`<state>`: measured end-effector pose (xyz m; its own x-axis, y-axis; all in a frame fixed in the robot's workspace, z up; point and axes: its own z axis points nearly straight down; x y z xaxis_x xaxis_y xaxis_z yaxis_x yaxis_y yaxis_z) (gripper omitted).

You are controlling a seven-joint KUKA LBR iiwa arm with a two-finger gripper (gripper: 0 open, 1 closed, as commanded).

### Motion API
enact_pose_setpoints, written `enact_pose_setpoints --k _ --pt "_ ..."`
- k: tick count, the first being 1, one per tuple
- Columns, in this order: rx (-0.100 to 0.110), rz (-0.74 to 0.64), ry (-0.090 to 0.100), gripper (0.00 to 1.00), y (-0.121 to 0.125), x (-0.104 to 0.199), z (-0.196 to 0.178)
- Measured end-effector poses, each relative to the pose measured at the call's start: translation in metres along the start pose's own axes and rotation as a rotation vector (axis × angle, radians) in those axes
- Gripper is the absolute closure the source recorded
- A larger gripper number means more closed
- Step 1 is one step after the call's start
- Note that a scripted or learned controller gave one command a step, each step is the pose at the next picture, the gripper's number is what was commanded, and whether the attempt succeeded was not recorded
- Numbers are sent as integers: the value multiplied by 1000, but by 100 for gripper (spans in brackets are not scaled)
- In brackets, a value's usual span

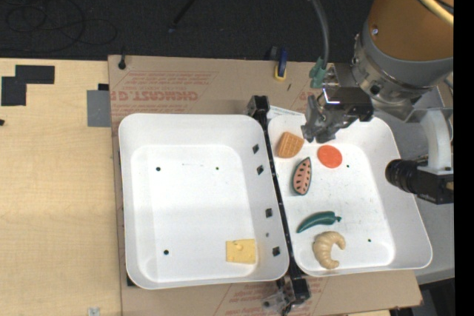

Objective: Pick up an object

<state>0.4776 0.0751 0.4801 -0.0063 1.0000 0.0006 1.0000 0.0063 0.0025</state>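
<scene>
In the camera view, two shallow white bins are seen side by side on a cardboard-covered bench. The left bin [141, 159] holds a single yellow cheese piece [241, 251], lying near its lower right corner. The right bin [404, 233] holds the other objects: an orange bread-like block [289, 145] at the upper left, a round red-orange disc [330, 156] just to its right, a watermelon slice [301, 176] below the block, a dark green pepper [318, 220] lower down, and a pale croissant [329, 248] just beneath the pepper.

The arm is seen reaching in from the right (its orange band fills the upper right corner). The gripper [320, 131] is lowered over the upper part of the right bin, between the bread-like block and the disc and very near both. Whether the jaws are spread or pressed together cannot be told, and nothing is seen lifted off the bin floor.
</scene>
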Motion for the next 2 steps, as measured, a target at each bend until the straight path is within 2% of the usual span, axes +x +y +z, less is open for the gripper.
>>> enact_pose_setpoints --k 1,2 --pt "4 5 -1 100 -1 34 -52" --pt "5 3 -1 100 -1 85 -57"
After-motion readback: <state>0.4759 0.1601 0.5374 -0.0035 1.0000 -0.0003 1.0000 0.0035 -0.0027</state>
